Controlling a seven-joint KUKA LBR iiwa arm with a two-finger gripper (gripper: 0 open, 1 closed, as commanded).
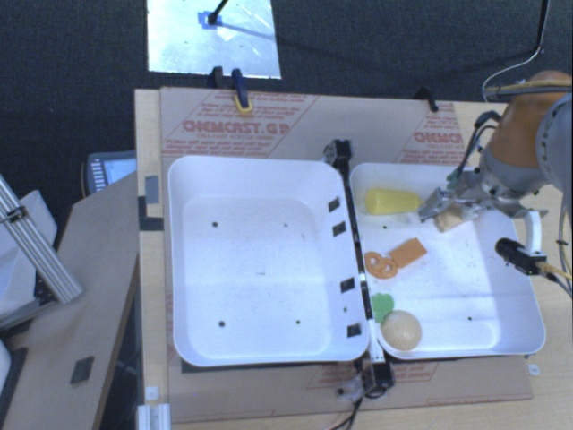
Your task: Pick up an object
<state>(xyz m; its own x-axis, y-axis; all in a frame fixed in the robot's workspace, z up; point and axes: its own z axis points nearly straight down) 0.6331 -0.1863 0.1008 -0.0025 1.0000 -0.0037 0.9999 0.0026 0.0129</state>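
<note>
The right bin (501, 330) holds several small objects. A yellow block (391, 202) lies at its back left, with an orange block (408, 252) and an orange pretzel-shaped piece (380, 265) nearer the divider. A green piece (383, 305) and a cream ball (401, 329) sit in the front left corner. My gripper (441, 208) hangs low over the back of this bin, just right of the yellow block. A small beige object (452, 221) lies right at its tip; whether it is gripped is unclear.
The left bin (192, 240) stands beside the right one, with black clips (345, 231) along the shared rims. A black part (517, 256) juts over the right bin's right side. The arm (528, 141) reaches in from the right.
</note>
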